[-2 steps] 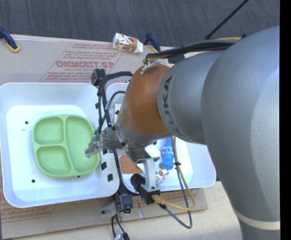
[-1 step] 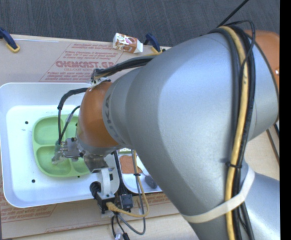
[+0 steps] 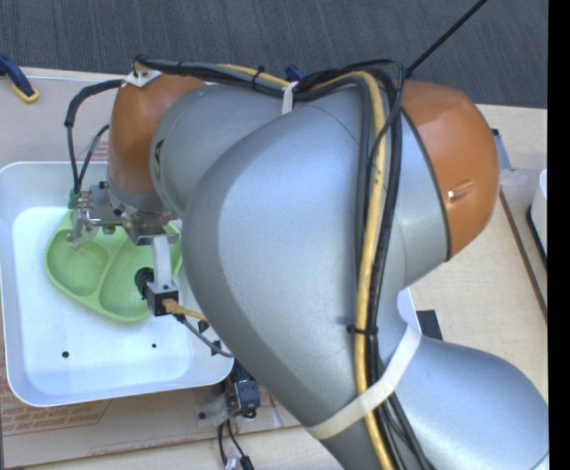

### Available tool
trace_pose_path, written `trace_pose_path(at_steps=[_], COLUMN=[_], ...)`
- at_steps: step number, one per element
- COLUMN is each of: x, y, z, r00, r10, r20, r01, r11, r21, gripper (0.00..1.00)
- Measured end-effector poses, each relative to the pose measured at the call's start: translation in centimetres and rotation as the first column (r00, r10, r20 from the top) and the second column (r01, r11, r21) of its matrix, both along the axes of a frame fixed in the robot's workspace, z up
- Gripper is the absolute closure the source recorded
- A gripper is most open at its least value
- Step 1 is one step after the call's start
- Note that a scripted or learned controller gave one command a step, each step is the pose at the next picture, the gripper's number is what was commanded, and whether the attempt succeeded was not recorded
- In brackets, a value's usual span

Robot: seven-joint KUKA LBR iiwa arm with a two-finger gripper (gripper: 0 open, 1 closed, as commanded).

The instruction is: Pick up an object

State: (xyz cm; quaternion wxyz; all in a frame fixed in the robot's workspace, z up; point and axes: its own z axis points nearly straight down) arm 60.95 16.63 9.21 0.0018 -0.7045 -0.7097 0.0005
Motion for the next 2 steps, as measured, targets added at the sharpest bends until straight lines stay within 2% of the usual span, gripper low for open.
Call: trace_pose_path(at_steps=[1, 2], x=[-0.6, 2.9], y=[-0.2, 1.4], z=[0.7, -0.3], r00=[0.999, 0.993], r10=[0.006, -0.006], r20=[-0.034, -0.115], r01=[-0.007, 0.003], r11=[1.0, 1.0], r21=[-0.007, -0.026], gripper=[1.0, 1.0])
